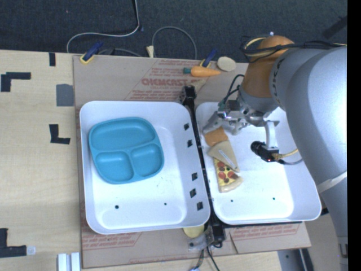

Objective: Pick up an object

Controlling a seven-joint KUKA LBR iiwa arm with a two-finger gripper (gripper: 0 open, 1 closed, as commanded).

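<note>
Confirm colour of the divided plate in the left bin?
Light blue, plain; the divided plate shows best in the camera view.

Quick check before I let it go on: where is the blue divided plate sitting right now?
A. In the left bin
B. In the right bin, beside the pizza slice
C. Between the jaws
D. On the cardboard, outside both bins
A: the blue divided plate lies flat on the floor of the left bin, while the toy pizza slice lies across the divider in the right bin.

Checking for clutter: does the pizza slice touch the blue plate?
Apart. The camera view shows the pizza slice and blue plate in separate bins.
</note>
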